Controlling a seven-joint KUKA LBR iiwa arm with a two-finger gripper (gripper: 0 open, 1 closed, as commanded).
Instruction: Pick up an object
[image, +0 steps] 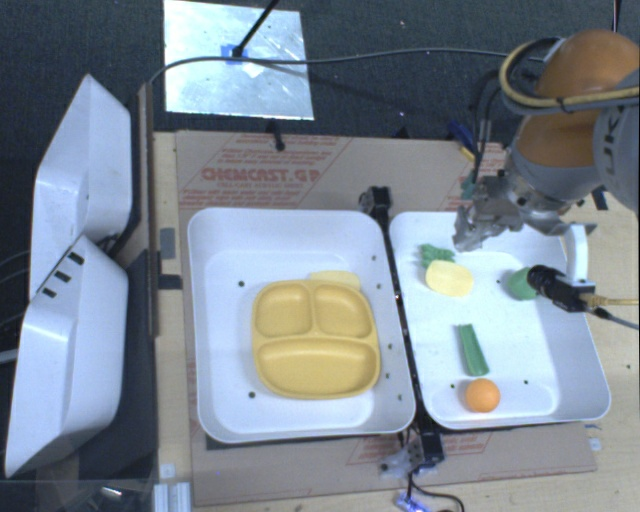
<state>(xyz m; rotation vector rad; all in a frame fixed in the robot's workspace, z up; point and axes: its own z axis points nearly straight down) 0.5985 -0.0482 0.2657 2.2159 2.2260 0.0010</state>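
End effector (470, 238): hangs over the right bin (560, 400) near its 11 o'clock corner; grip state cannot be told. Just below it, a small green leafy piece (434, 254) touches a yellow lemon-like piece (449, 279). At 3 o'clock, a green round item (519, 284). Toward 6 o'clock, a green stick (472, 349), then an orange ball (482, 396). Left bin (215, 300): yellow divided tray (316, 337). Both bins sit on the worktop (260, 170).
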